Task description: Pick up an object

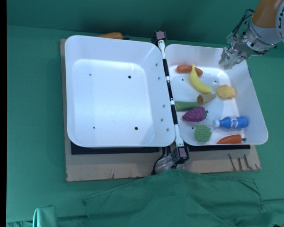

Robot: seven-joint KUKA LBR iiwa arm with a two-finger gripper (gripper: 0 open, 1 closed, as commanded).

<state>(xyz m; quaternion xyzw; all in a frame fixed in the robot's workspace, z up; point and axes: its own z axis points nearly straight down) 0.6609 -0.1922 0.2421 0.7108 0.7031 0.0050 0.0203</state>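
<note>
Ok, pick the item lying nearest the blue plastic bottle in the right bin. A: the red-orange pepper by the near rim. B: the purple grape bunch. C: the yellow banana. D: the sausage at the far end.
A: the red-orange pepper lies just below the blue plastic bottle, at the right bin's near rim.

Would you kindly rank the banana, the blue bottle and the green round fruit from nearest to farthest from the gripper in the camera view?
Measured from the gripper at the right bin's far right corner:
1. Banana, far half of the bin, left of the gripper.
2. Blue bottle, near the right wall, toward the front.
3. Green round fruit, front edge, left of the bottle.
</note>
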